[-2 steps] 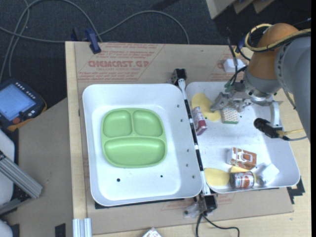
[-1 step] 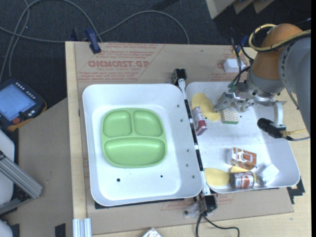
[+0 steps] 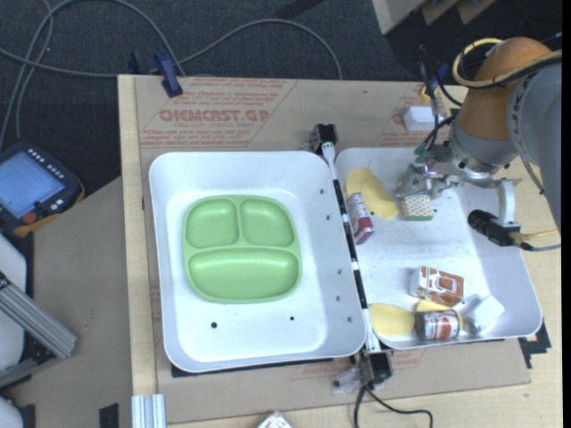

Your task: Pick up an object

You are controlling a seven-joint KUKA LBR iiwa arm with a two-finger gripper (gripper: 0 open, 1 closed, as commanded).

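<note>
Gripper directly above speckled block, just right of yellow banana. Finger state impossible to tell

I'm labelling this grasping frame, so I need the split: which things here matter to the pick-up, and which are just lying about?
In play:
gripper, over the right bin
speckled block under it
yellow banana
small can
orange-and-white carton
can on its side

Lying about:
green divided plate in the left bin
blue clamp
handheld screen
</note>
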